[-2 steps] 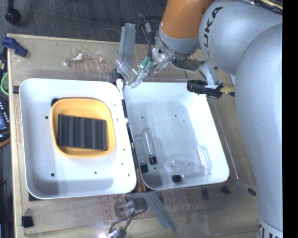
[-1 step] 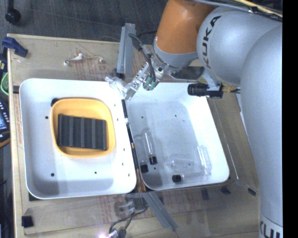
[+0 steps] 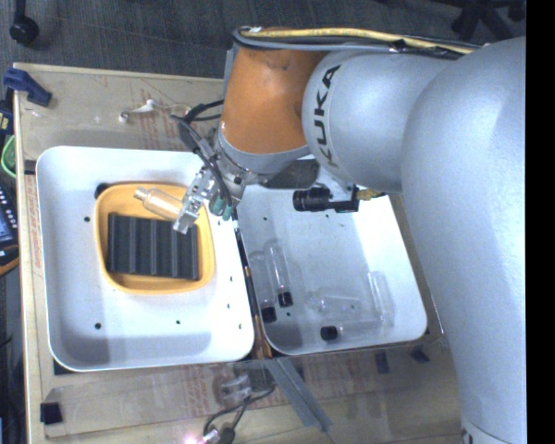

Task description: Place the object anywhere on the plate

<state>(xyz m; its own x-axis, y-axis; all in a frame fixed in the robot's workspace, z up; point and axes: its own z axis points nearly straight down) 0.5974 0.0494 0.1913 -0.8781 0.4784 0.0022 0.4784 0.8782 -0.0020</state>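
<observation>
A yellow-orange plate (image 3: 154, 286) with a dark ridged middle lies in the left bin (image 3: 129, 340). Over the plate's upper right part is my gripper (image 3: 191, 208), reaching down from the orange wrist band. A small clear vial (image 3: 155, 200) that looks tan against the plate lies level, and its right end sits between the fingers. The vial hangs over the plate's upper rim and the top of the dark ridges. I cannot tell whether it touches the plate.
The right bin (image 3: 402, 248) holds several clear tubes with black caps, among them one (image 3: 276, 271) near its left wall and one (image 3: 351, 303) toward the front. The big grey arm covers the bench's right side. Cables and a handset lie at the left edge.
</observation>
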